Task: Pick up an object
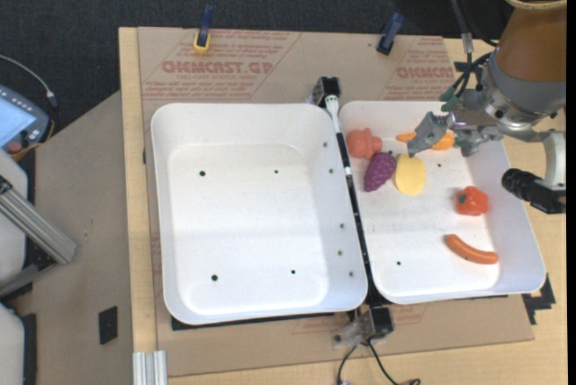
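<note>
In the right shallow white plastic bin [517, 271], the grey metal gripper [434, 130] sits over a small orange carrot-shaped toy [427, 140]; whether it grips cannot be told. Nearby lie a knobbly purple grape bunch [379, 170], smooth yellow lemon [410, 177], pink lump [363, 143], red pepper [471, 201] and curved orange sausage [470, 249].

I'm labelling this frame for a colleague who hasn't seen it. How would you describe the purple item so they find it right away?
Start at the right-hand shallow white bin, then look to its upper left, close to the wall shared with the other bin. The purple grape-bunch toy lies there between a pinkish-orange lumpy toy and a yellow rounded toy. It is the one purple thing there.
</note>
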{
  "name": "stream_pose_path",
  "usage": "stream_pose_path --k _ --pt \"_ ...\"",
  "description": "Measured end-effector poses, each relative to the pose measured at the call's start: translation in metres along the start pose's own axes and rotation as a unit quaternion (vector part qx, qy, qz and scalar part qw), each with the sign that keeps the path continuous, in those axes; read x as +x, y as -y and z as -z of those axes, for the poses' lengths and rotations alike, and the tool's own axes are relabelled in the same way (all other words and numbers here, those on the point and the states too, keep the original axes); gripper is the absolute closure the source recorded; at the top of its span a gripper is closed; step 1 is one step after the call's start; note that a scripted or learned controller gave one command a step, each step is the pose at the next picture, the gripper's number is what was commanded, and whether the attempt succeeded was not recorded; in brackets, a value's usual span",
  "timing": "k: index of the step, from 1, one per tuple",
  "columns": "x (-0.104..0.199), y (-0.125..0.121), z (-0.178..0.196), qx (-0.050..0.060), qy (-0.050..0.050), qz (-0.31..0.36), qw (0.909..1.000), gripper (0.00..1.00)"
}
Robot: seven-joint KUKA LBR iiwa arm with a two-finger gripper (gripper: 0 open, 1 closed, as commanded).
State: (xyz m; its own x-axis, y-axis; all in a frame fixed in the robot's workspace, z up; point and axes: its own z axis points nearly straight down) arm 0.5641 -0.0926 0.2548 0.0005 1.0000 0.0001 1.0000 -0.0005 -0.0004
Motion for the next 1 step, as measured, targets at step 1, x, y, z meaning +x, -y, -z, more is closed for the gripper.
stream_pose_path --k 1 --pt "0.0378 -0.0222 -0.0422 0.002 -0.001 0.002 1.0 0.0"
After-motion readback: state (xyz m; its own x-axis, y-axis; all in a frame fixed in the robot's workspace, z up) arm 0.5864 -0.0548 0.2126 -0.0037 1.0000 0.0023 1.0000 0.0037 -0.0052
